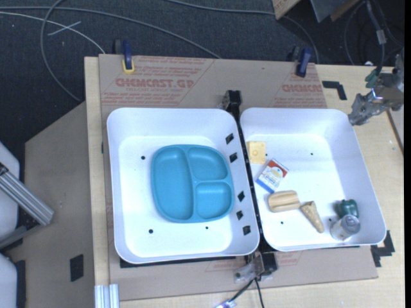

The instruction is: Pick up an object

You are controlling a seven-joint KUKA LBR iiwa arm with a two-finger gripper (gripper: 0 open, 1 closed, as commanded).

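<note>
Looking from the near edge of the counter (64, 172) back, the right bin (359, 165) carries all the loose pieces: a bottle (347, 218) lies in its near corner at about 5 o'clock, just beside a tan wedge (313, 216) whose long axis runs from 11 to 5 o'clock, and next to that a tan roll (283, 201) lies with its long axis close to 9-to-3. A little farther in sits a small carton (271, 174), tilted, and beyond it a yellow tile (257, 152) close to the divider. The left bin (125, 146) holds a blue tray (191, 182) with three compartments. Farthest back, the hand (367, 102) hangs at the right bin's far corner, about 1 o'clock, above the rim and clamped on nothing; whether it is apart or together I cannot tell. Every candidate lies toward 7 o'clock from the hand, well apart from it. The roll looks the easiest pick, I judge: it stands free of its neighbours, and a grip across its short side would suit. The bottle, tucked against the wall, seems riskier.
</note>
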